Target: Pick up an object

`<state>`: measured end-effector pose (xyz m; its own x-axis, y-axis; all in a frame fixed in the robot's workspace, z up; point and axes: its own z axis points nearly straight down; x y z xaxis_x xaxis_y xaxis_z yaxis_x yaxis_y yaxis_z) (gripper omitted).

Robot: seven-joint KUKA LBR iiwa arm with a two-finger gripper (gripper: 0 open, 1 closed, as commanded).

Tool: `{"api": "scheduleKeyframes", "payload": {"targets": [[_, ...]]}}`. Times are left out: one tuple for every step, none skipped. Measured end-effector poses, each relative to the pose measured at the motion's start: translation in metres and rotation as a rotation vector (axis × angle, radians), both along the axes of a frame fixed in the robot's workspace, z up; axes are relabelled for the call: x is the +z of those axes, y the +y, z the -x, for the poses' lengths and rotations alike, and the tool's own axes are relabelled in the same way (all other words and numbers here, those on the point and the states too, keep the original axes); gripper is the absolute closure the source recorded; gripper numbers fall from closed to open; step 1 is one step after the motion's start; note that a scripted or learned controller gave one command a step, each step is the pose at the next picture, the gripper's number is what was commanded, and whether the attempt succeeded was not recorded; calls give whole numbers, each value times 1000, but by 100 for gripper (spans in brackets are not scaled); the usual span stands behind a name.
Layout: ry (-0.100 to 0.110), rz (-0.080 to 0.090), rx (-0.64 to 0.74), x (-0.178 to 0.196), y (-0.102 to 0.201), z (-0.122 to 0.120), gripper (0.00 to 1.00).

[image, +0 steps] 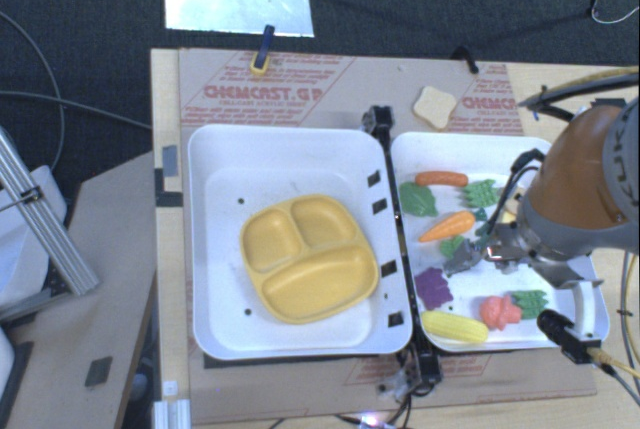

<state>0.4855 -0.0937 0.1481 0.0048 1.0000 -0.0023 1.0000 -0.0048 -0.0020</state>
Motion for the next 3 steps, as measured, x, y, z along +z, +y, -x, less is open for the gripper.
{"api": "scheduleKeyframes", "payload": {"targets": [[-7, -5, 14, 38, 59, -2, 0], [-4, -1, 5, 36, 35, -1, 0], [-4, -4, 16, 36, 107, -23, 0]]}}
